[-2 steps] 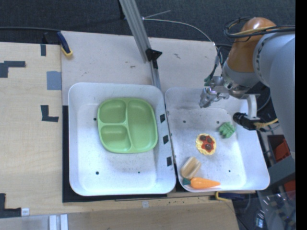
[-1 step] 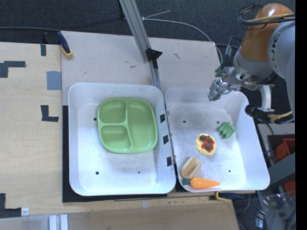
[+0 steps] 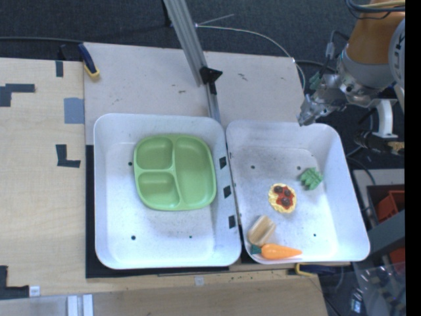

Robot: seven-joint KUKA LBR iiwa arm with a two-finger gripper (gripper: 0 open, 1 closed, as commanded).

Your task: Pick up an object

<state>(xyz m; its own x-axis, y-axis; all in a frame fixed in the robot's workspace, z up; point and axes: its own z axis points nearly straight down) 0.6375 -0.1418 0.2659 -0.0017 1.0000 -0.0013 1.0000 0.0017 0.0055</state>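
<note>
Pale wood-grain bench [image 3: 39, 176] with grey tape marks fills the left side, and dark carpet-like floor runs along the top. A slim metal pole [image 3: 187, 35] slants down to the seam between the two bins.

The left bin [image 3: 112, 242], a shallow white plastic tray with rounded corners and a speckled floor, holds a glossy green divided plate [image 3: 175, 172] with three compartments, lying flat near the middle.

The right bin [image 3: 342, 176], of the same make, carries four small toy foods. Near its front-left corner lies a tan bread roll [image 3: 261, 230], oval, its long axis running diagonally. Just in front of it rests an orange carrot [image 3: 281, 251], smooth and tapered, its long axis nearly left-right with the pointed tip toward the right and a green stub at the left. Toward the middle sits a small round yellow tart [image 3: 283, 198] topped with red and dark dots. Right of it lies a knobbly green vegetable piece [image 3: 310, 178].

Above the right bin's far right corner hangs the gripper [image 3: 308, 116], apart from every item; whether its claw is spread or pressed together cannot be told.
</note>
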